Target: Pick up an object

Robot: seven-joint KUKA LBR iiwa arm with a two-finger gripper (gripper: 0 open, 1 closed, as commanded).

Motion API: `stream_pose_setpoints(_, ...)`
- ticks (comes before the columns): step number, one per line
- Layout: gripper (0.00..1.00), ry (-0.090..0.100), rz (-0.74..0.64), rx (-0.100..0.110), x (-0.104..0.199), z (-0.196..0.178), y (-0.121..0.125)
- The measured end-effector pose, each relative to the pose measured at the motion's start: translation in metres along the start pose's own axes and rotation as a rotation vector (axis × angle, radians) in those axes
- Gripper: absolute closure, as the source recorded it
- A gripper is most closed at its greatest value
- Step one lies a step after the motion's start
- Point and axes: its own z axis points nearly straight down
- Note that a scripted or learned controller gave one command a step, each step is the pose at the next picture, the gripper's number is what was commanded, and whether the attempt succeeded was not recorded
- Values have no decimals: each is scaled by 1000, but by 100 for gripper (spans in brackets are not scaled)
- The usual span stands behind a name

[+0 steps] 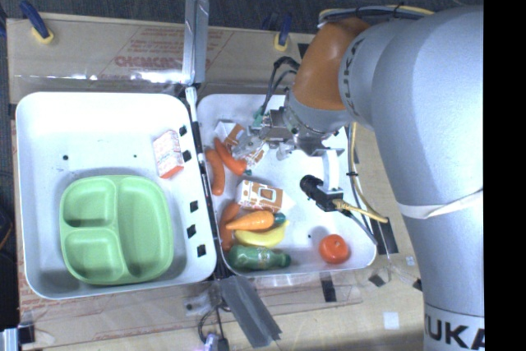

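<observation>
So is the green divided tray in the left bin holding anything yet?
Empty. The green divided tray lies flat in the left bin, all three compartments bare; the small carton sits beside it, outside.

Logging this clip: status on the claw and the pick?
Claw low over right bin, at the packet by the back wall; grip unclear. Sausages crowd alongside. Green tray sits in left bin.

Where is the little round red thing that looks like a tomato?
Look in the right-hand white bin, the one the grey arm reaches over. Go to its near right corner, and there sits the small round red tomato toy. It lies alone, apart from the yellow banana toy and green cucumber toy piled to its left.
</observation>
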Motion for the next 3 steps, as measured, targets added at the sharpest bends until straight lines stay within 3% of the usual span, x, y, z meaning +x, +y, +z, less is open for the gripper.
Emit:
stream_pose_setpoints(1, 100, 0, -4, -1, 0, -11, 1)
stream_pose_setpoints(2, 0, -1, -4, -1, 0, -11, 1)
stream_pose_setpoints(3, 0, -1, -44, -16, 13, 24, 25)
